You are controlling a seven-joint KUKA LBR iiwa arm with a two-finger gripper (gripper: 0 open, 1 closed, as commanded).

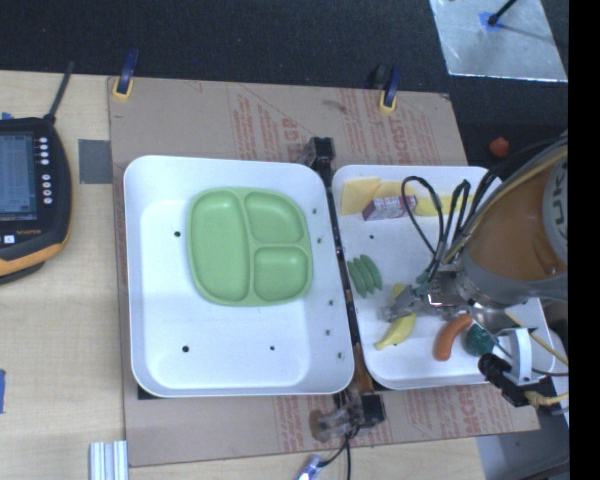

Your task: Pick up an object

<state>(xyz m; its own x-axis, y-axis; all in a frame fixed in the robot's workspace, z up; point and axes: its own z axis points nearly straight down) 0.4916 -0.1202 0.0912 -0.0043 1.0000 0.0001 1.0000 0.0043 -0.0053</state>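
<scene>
The left bin point(145, 268) has lots of open room around its green plate point(249, 245). In the crowded right bin point(380, 368), the hand point(408, 301) hangs low over the yellow banana point(395, 333), beside the green toy point(364, 273). I cannot tell how far it is open.

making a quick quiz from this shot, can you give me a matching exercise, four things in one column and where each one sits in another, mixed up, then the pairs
Things
1. green divided plastic plate
2. yellow toy banana
3. orange toy sausage
4. tablet-like controller with an orange edge

Places
A. on the bench, left of both bins
B. right bin, near its front wall, right of the banana
C. left bin, toward its back
D. right bin, just below the gripper

Pairs: 1-C, 2-D, 3-B, 4-A
</scene>
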